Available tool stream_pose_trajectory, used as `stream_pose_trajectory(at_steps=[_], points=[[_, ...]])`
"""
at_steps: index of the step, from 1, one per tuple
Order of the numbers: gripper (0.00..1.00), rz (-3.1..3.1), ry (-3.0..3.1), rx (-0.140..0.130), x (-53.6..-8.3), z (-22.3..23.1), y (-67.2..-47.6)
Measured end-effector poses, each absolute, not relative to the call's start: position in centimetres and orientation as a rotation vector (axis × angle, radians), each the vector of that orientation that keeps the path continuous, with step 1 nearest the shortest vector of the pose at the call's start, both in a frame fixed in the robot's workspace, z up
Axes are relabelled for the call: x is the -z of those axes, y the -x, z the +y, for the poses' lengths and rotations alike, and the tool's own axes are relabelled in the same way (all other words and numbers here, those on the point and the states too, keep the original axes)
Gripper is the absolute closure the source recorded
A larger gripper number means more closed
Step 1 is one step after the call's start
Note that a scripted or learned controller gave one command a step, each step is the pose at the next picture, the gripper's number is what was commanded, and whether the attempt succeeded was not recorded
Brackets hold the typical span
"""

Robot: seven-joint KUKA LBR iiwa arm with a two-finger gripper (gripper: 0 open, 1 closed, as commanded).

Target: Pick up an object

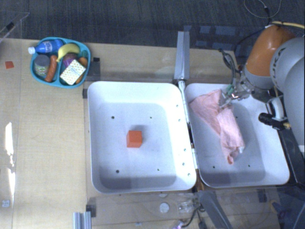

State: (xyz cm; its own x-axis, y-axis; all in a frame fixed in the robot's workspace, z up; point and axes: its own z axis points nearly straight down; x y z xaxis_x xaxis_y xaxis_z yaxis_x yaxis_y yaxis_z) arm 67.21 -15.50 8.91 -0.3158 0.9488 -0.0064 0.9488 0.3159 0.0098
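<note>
Jaws [232,95] of the grey-and-orange arm [279,56] meet the upper edge of a pink cloth [220,120] — whether they pinch it cannot be told. On the table [43,142], 2 white bins: the right bin [267,171] holds the draped cloth, the left bin [109,175] an orange block [135,139].

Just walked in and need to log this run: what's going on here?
The arm's gripper is down at the upper edge of a pink cloth in the right bin, apparently going for it; no clear grasp visible. An orange block sits alone in the left bin.
</note>
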Motion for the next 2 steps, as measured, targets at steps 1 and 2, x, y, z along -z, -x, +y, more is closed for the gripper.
stream_pose_trajectory(at_steps=[1, 2], points=[[1.00, 2.608, -1.730, -0.010, -20.23, -8.39, -67.13], [0.00, 2.609, -1.731, -0.008, -20.16, -8.42, -67.10]])
